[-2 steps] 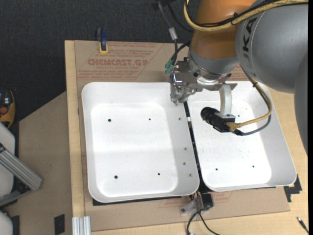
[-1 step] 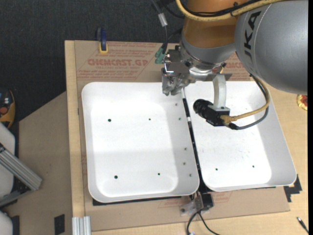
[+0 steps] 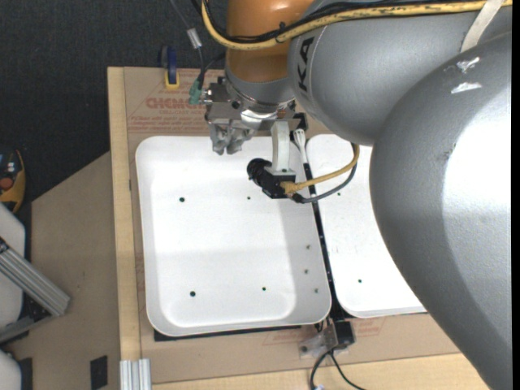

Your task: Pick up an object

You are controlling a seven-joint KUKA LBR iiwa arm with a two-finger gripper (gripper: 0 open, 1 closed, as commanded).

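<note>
Nearest the lens: the grey arm (image 3: 439, 177), bulking in from 3 o'clock, orange band (image 3: 268, 15) up at 12. Below it the gripper (image 3: 227, 143), hanging low over the left bin (image 3: 146, 218) near its 12 o'clock rim. Cannot tell whether open or closed (too small and shadowed). Nothing made out as held. Just toward 4 o'clock of it, a black fitting (image 3: 268, 177) with a yellow cable, seemingly part of the tool. Further out, white bin floor marked by small dark dots (image 3: 183, 201). Right bin (image 3: 366, 242) at 3 o'clock largely covered by the arm, so cannot place the object; possibly hidden there. Judged: pickup not yet achieved, finding, grasping and lifting all left.
</note>
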